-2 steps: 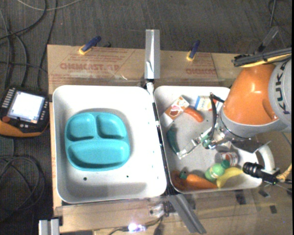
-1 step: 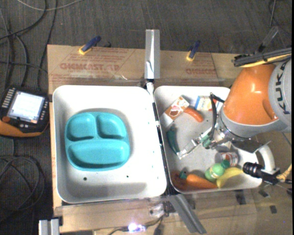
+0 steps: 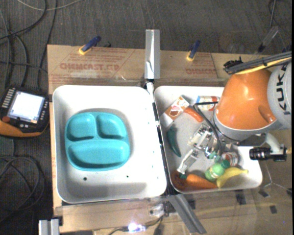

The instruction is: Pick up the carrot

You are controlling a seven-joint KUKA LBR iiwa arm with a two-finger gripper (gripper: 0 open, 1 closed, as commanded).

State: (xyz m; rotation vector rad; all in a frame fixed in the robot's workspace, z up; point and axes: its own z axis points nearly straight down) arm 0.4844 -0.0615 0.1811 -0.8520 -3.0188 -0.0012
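The carrot [image 3: 198, 181] lies along the front wall of the right bin [image 3: 255, 180], orange, with its darker end pointing left. My gripper [image 3: 190, 155] hangs low in the middle of that bin, metal parts slanting down to the left. Its lowest tip is just above the carrot's left end. I cannot see whether it touches the carrot. The arm's big orange band [image 3: 245, 102] covers the bin's right rear part.
Beside the carrot are a green bottle [image 3: 216, 171], a yellow banana [image 3: 231, 176] and a can [image 3: 229, 159]. A dark green vegetable [image 3: 174, 141], a small box [image 3: 178, 106] and an orange-red item [image 3: 193, 114] lie further back. The left bin [image 3: 63, 180] holds a teal divided plate [image 3: 98, 141].
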